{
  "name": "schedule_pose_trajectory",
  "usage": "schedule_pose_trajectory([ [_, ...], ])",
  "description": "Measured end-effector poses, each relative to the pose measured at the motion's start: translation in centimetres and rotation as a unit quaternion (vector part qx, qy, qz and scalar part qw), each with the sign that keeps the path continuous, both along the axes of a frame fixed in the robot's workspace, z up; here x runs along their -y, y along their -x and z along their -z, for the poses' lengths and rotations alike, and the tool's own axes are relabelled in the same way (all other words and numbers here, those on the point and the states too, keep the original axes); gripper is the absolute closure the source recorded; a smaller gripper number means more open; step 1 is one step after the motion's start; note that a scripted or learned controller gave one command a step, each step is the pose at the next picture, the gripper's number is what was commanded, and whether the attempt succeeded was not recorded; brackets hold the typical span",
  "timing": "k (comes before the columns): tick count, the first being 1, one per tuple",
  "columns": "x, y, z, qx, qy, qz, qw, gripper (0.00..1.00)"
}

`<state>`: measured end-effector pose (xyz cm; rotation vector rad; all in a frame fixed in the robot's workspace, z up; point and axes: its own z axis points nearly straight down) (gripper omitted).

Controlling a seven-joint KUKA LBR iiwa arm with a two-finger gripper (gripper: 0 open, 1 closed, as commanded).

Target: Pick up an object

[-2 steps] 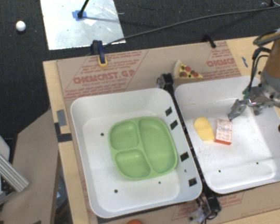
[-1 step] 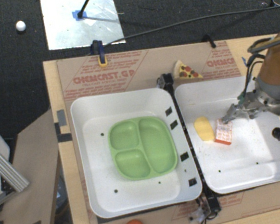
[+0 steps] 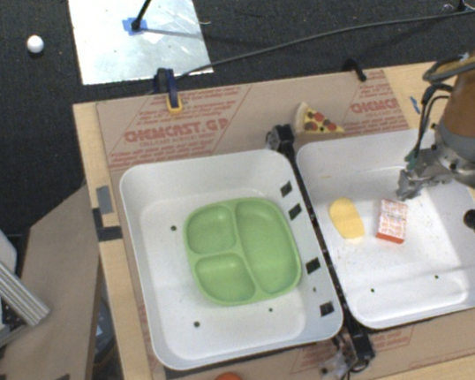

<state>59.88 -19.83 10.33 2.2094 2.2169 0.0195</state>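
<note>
The grey two-finger pincer [image 3: 408,184] hangs over the right shallow white bin [image 3: 432,288]; whether it is spread or closed I cannot tell. Brown printed cardboard [image 3: 209,122] underlies both bins. The left white bin [image 3: 179,328] holds a green divided plate [image 3: 242,250]. A small red-and-white packet [image 3: 392,221] lies just below the pincer, a yellow oblong piece [image 3: 346,217] beside it.
</note>
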Motion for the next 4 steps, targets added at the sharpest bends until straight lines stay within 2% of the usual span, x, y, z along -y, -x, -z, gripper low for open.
schedule_pose_trajectory([
  [1, 0.5, -0.5, -6.3, -0.005, 0.0015, 0.0, 1.0, 1.0],
  [2, 0.5, 0.0, -10.9, -0.006, 0.0013, -0.001, 1.0, 1.0],
  [3, 0.5, -0.1, -13.6, -0.006, 0.0009, -0.001, 1.0, 1.0],
  [4, -4.5, 0.4, -14.4, -0.008, -0.0001, -0.003, 1.0, 1.0],
])
